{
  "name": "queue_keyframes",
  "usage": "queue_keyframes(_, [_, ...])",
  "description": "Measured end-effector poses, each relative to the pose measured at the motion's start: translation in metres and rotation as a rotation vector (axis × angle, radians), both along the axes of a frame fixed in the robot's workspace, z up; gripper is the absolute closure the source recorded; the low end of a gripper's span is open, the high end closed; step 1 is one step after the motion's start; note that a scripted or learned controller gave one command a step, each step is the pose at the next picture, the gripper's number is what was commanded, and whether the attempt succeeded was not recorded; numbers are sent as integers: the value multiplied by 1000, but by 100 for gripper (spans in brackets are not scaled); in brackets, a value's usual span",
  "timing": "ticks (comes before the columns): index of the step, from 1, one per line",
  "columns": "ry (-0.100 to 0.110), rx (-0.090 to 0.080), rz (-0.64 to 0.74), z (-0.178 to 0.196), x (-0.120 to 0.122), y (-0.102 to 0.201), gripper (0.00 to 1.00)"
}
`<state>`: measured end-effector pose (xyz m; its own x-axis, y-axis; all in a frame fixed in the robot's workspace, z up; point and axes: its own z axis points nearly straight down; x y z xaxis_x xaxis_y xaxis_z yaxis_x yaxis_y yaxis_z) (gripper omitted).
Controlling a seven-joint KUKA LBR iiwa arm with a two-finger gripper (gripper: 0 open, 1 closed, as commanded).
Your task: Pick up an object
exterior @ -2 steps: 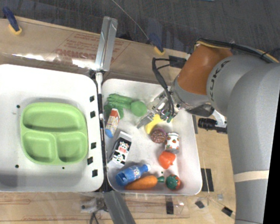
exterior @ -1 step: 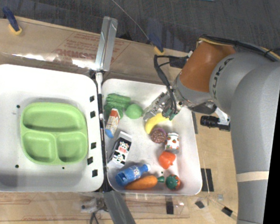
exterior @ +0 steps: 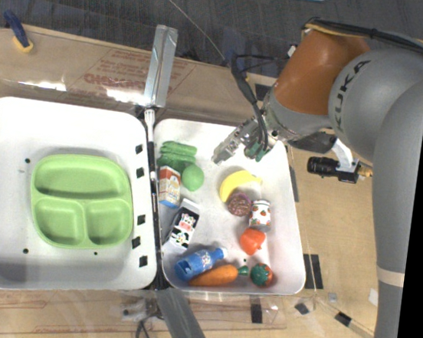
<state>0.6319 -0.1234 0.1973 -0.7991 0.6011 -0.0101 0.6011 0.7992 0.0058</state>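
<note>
Pincer [exterior: 239, 146] hung over the right bin [exterior: 292, 214], its fingers spread and nothing between them.
Just below it and a little right lay a yellow lemon [exterior: 237, 182]; a green ball [exterior: 193, 177] sat below-left, and the green divided tray [exterior: 81, 200] lay far left.

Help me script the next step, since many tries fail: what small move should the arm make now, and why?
Probably lower the gripper toward the yellow fruit. It hangs in the right bin, nothing between its fingers, and the fruit lies just below it in the view, with some bare floor beside it.
</note>
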Motion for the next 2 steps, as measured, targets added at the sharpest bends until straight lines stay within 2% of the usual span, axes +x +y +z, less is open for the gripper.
queue_keyframes(1, [13, 1, 79, -106, -35, -34, 100])
queue_keyframes(2, [-2, -3, 47, 61, 9, -38, 100])
